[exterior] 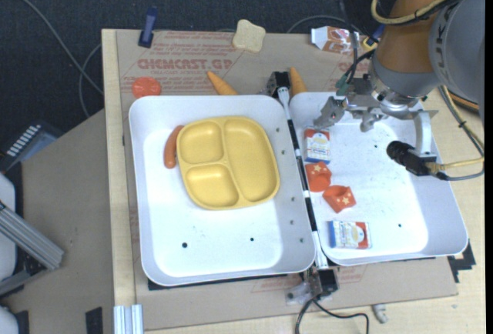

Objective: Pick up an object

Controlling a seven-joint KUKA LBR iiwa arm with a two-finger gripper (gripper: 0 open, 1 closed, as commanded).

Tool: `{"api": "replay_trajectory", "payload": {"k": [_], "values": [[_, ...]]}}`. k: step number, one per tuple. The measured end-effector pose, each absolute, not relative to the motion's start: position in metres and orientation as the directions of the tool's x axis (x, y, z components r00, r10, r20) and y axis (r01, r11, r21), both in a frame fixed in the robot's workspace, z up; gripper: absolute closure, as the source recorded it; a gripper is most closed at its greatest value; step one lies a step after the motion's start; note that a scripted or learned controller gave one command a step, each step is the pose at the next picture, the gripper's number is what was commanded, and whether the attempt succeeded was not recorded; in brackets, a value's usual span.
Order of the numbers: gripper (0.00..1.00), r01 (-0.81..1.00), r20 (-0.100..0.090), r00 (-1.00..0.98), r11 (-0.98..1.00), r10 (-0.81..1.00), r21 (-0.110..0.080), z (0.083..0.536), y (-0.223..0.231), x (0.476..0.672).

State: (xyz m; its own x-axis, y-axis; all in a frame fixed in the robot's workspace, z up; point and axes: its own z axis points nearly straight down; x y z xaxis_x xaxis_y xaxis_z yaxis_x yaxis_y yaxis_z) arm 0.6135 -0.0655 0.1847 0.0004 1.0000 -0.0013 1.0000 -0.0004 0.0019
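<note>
**Arm over far end of right bin, items lying loose on the bin floor**

Grey metal two-finger gripper (368, 111) sits over the far part of the right shallow white plastic bin (431, 232), hanging off the grey arm with the orange band (408, 25) that comes in from the right. Can't tell whether the gripper is spread or pressed together; the angle hides it.

Candidate pick items are all in the right bin, along its left side. A small white carton with red print (316, 146) lies nearest the gripper, just below-left of it and apart from it. An orange-red block (318, 173) is just beside the carton. A red-orange cube (339, 198) is near the block. A flat white packet with blue and red print (349, 233) sits toward the near edge, well apart from the gripper.

The left shallow white plastic bin (231, 255) holds a yellow three-compartment plastic plate (227, 161), with a reddish-orange toy sausage (169, 148) touching the plate's left rim.

On the brown cardboard (115, 171) beyond the bins: beige toy bread slice (249, 35), small blue object (147, 26), orange disc (145, 86), orange toy carrot (221, 83).
</note>
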Motion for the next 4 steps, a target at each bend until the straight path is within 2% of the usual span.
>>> {"api": "replay_trajectory", "payload": {"k": [1, 2, 4], "values": [[0.0, 1.0, -0.001, 0.001, -0.001, 1.0, -0.001, 0.11, -0.099, 0.66], [0.0, 1.0, -0.001, -0.001, 0.001, 1.0, 0.004, 0.089, -0.092, 0.668], [0.0, 1.0, 0.0, 0.0, 0.0, 1.0, 0.011, 0.09, -0.095, 0.666]]}}
